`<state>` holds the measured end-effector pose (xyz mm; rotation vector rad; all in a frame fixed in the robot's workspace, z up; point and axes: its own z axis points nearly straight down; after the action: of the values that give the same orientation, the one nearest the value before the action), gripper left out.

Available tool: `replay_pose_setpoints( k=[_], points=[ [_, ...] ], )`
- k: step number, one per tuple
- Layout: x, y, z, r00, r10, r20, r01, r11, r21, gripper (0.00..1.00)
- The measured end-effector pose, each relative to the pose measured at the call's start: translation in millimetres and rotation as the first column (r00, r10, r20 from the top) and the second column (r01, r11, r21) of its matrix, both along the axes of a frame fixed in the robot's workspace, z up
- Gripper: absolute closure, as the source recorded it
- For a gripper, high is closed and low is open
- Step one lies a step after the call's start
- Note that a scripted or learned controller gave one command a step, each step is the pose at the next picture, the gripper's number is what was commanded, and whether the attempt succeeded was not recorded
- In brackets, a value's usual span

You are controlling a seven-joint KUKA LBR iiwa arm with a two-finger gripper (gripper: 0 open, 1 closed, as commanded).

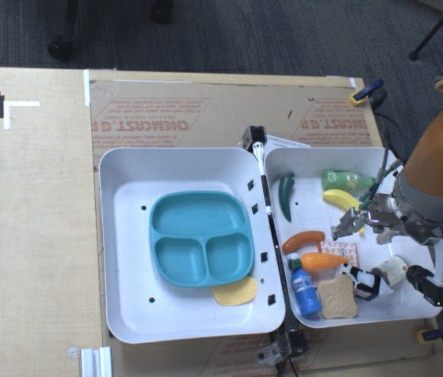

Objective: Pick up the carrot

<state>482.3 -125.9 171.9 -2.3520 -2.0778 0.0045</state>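
Gripper: grey two-finger gripper (353,225) hangs over the right bin's middle, near its right wall; whether its fingers are spread or closed cannot be told.
Carrot: orange plastic carrot (320,262) lies flat in the shallow white right bin (304,159), toward the front, apart from the gripper.
Neighbours: red-brown sausage (303,241) just behind the carrot; blue bottle (305,293) and tan bread slice (338,298) at the front edge.
Back of right bin: green pepper (286,195), yellow banana (341,199), green packet (347,181).
Left bin: shallow white left bin (127,171) holds a teal three-compartment plastic tray (201,237); a yellow flat piece (236,292) pokes out at the tray's front edge.
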Motion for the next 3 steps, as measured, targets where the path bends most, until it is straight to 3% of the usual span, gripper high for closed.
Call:
replay_pose_setpoints(
  k=[1, 2, 3],
  points=[
    [-0.8, 32.7, -75.1, 1.000, 0.008, 0.014, -0.008, 1.000, -0.002, 0.00],
    [0.6, 32.1, -74.5, 0.991, -0.130, 0.020, 0.130, 0.992, 0.001, 0.00],
    [1.0, 29.3, -74.4, 0.942, -0.334, 0.023, 0.334, 0.942, 0.002, 0.00]
  ],
)
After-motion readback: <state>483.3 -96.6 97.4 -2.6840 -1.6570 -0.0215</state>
